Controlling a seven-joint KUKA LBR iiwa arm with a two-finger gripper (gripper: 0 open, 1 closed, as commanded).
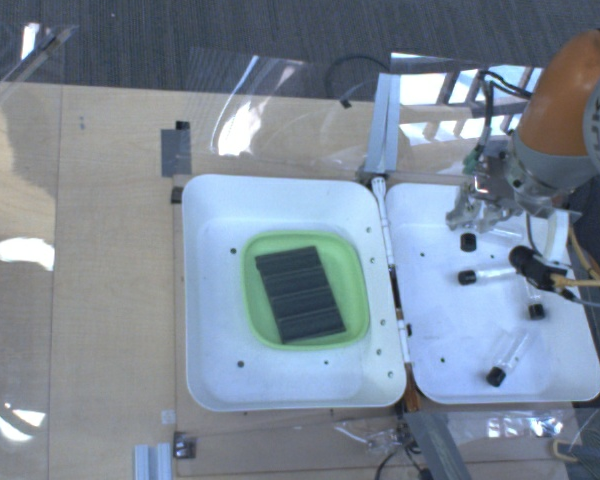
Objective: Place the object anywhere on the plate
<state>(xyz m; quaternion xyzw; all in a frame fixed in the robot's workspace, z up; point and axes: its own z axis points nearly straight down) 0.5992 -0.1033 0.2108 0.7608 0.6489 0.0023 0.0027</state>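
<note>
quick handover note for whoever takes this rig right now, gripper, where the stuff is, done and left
Gripper: over the far part of the right bin; nothing is seen held, and I cannot tell if it is open or shut.
Green plate: in the left bin, with a dark ridged block lying flat on it, fully inside the rim.
Right bin: several small clear vials with black caps, one near the front at, one mid-bin at.
Done: the block appears already placed on the plate.
Left: probably nothing but pulling the arm clear, if the block was the object meant.
</note>
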